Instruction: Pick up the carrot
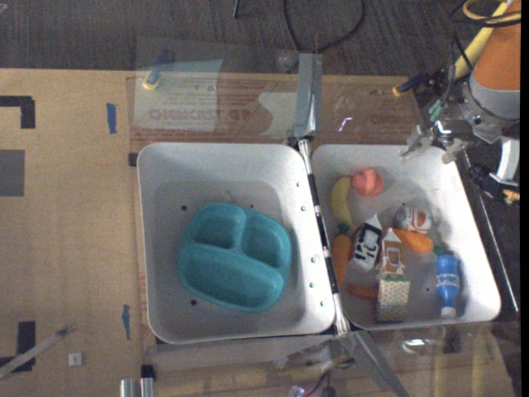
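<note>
Crowding the right bin (483, 246), a jumble half hides the carrot (341, 259) beside the dividing wall, under a black-and-white carton (367, 244) whose print stays unreadable. Cut off at the frame edge, gripper (436, 136) above that bin's far rim, grip state: cannot tell. Left bin (165, 172) holding a teal divided plate (235, 256). Brown board bench (66, 205) with blue tape marks; dark floor behind.

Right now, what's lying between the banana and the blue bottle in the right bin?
In the camera view, between the banana and the blue bottle lie a black-and-white carton, a carrot and a small house-shaped box.
</note>
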### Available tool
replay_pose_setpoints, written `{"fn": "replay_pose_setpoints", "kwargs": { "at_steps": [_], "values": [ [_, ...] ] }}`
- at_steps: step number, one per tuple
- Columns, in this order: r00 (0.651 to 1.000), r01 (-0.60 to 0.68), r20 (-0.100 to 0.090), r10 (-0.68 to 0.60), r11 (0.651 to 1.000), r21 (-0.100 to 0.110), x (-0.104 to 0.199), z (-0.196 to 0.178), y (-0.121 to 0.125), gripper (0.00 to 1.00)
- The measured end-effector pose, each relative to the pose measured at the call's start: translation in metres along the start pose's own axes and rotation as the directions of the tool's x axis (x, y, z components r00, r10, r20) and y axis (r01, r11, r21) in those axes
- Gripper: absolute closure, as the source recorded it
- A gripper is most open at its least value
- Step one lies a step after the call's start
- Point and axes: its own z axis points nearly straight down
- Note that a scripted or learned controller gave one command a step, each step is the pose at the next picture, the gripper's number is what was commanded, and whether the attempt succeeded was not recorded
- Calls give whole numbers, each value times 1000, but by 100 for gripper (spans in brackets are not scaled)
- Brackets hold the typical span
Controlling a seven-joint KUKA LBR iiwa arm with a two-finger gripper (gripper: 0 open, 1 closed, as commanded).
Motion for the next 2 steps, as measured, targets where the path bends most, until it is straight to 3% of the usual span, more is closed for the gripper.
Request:
{"fn": "replay_pose_setpoints", "kwargs": {
  "at_steps": [1, 2],
  "values": [
    [995, 101, -9, -101, 995, 0, -23, 96, -77, 0],
    [986, 166, 4, -166, 986, -10, -14, 103, -124, 0]
  ]
}}
